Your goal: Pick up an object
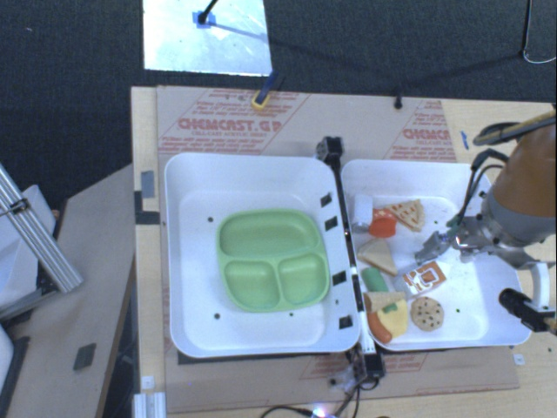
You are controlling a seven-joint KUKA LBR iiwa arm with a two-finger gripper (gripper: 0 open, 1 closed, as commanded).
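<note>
Plastic, smooth and pale green, forms the three-compartment tray (270,271) in the left bin (187,233), well left of the gripper (432,249). Toy foods crowd the right bin (474,316): a red-and-white flat packet (426,278) lies just below the gripper, a round speckled cookie (426,313) farther below, a triangular pizza slice (406,213) above-left. Whether the gripper is apart or closed, I cannot tell.

Probably a lab: bench (287,116), white bins (187,233).
</note>
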